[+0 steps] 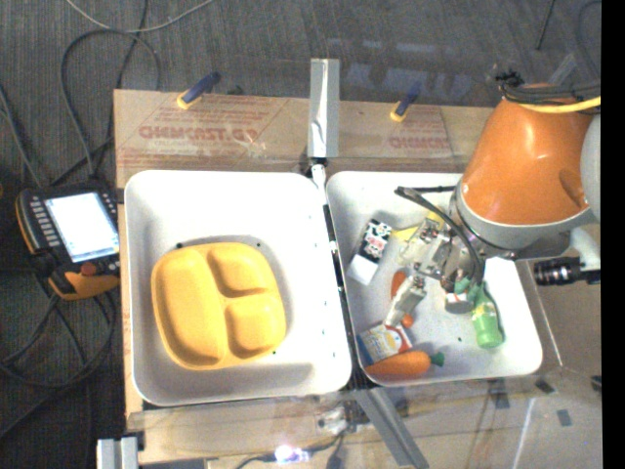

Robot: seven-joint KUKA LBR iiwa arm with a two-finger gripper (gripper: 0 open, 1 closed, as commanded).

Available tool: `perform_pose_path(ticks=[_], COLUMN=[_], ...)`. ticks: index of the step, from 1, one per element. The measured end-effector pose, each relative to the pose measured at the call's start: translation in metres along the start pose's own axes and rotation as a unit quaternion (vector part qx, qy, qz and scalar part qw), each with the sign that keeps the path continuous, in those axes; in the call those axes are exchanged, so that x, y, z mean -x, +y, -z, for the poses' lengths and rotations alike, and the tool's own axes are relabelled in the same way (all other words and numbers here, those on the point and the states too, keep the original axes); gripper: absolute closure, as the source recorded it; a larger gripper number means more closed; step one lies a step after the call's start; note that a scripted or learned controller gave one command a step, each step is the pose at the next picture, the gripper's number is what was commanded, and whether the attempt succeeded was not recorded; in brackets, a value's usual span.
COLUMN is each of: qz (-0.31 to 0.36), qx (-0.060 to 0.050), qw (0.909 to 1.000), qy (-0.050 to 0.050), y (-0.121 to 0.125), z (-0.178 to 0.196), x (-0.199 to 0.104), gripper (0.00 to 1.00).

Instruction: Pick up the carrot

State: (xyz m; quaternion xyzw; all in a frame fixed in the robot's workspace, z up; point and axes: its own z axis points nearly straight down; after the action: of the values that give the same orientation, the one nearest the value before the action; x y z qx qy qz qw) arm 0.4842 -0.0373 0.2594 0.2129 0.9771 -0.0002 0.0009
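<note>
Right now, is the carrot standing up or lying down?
Lying down. The carrot rests flat on its side along the right bin's front edge.

Two bins (146, 213) – white. Divided tray (220, 304) in left bin – plain yellow. Carrot (398, 364) – orange, small green tip at right end. Bottle (485, 322) in right bin – green. Small box (374, 239) near bin divider – black-and-white patches. Carton (382, 340) just above carrot – white and blue with red patch. Arm (527, 164) – orange band, grey below. Cardboard (215, 130) under bins – brown with faded red print. Handheld pendant (68, 233) at left – black, orange underside, pale screen.
</note>
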Motion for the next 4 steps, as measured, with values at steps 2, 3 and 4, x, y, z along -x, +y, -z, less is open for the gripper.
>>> perform_pose_path(ticks=[2, 3, 4], qz=[0.276, 0.309, 0.360], qx=[0.003, 0.000, 0.001], qw=[0.9611, 0.9509, 0.9329], qy=[-0.019, -0.007, 0.001], y=[-0.072, -0.118, -0.122], z=[-0.150, -0.169, -0.138], x=[0.046, 0.123, 0.069], gripper=[0.00, 0.00, 0.00])
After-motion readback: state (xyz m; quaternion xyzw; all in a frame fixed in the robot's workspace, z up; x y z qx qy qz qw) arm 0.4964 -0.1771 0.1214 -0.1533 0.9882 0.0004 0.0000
